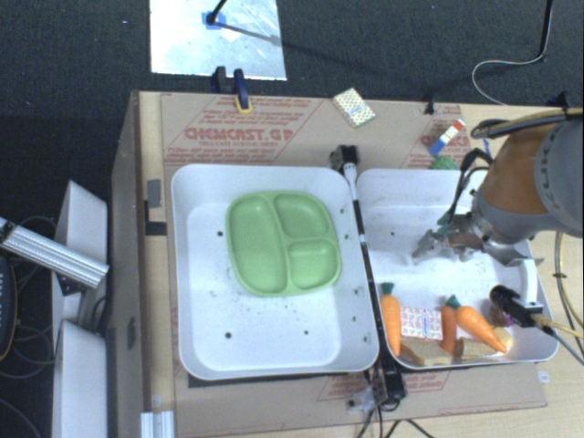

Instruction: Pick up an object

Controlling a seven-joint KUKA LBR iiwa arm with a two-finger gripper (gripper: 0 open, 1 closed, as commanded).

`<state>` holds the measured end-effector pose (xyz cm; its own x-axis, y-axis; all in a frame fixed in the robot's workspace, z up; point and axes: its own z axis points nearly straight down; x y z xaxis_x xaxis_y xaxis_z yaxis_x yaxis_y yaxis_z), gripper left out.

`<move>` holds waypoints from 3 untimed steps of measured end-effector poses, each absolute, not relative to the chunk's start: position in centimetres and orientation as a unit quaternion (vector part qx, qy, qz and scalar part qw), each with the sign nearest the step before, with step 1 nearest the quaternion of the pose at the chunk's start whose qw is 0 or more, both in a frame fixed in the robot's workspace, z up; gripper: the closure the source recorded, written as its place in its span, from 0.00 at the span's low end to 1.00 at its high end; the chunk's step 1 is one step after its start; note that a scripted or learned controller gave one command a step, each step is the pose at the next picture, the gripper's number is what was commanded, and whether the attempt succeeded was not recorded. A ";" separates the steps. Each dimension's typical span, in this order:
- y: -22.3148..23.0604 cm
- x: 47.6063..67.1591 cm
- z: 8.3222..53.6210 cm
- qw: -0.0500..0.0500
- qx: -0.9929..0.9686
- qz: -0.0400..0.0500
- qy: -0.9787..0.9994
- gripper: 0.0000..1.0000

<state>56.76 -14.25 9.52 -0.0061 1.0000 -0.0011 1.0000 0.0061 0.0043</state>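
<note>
Evidently approaching: the two-finger gripper [429, 245] hangs over the right shallow white bin [401, 199], its state impossible to tell; next, descend toward the orange plastic carrot [391, 316].

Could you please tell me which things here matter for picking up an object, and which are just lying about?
For the job: gripper, carrots, patterned packet, right bin.

Lying about: green tray, left bin, checked block.

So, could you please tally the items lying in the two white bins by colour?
Green: 1, the divided plate in the left bin
Orange: 3, the carrots in the right bin
White with red print: 1, the packet
Tan: 2, the blocks
Total: 7
</note>
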 end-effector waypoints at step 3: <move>-6.1 48.8 18.5 0.001 0.706 0.001 0.708 1.00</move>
